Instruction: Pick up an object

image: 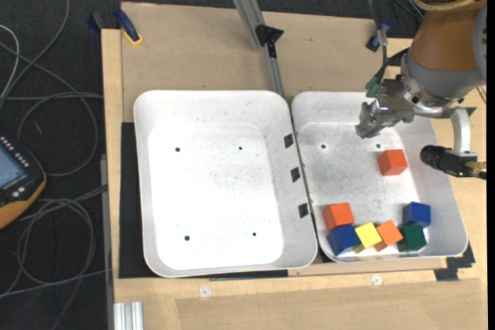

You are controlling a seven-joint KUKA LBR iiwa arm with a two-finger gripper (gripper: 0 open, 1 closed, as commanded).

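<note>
Two bins: left bin (155,166) and right bin (340,116) sit side by side on the bench (193,35).
Arm: gripper (371,124) hangs over the right bin's far half, up near the back wall.
Fingers: dark and bunched in this view, can't tell how far apart, and nothing shows between them.
Lone block: orange block (393,161) just beside the gripper, nearer the front, apart from it.
Front cluster: orange cube (338,214), blue cube (343,239), yellow cube (366,234), small orange cube (389,232), green cube (413,238), dark blue cube (417,212), packed together at the near wall.
</note>
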